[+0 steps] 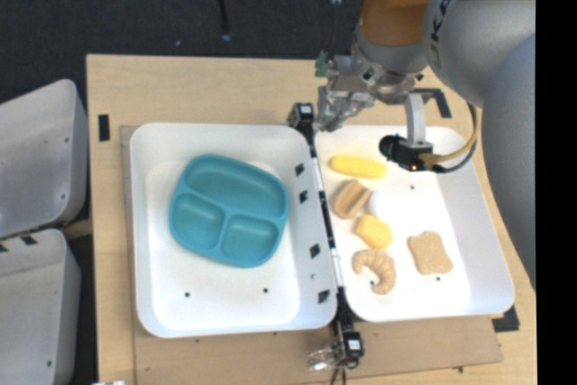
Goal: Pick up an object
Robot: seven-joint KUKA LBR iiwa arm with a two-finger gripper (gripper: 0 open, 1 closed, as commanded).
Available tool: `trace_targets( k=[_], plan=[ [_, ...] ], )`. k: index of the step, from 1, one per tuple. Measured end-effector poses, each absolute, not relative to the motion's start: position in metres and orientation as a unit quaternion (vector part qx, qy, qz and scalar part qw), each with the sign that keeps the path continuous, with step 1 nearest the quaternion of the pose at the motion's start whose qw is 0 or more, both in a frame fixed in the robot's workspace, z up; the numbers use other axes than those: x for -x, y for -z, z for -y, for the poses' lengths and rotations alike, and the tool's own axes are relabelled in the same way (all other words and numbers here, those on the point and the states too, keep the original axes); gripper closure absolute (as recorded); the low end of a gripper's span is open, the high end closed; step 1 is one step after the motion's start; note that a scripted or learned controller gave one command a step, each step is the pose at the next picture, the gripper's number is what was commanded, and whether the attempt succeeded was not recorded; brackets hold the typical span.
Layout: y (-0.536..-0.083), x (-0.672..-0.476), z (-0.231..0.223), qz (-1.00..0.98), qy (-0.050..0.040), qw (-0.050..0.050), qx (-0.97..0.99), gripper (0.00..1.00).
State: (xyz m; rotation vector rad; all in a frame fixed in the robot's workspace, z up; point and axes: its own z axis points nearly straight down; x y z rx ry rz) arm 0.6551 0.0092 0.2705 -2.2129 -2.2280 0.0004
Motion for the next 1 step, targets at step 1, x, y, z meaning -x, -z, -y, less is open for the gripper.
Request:
trace_targets(
  k=[1],
  plan=[
    [-0.2692,-0.6537,-0.0546,0.709,-0.0001,0.001,0.705,1.0]
  ],
)
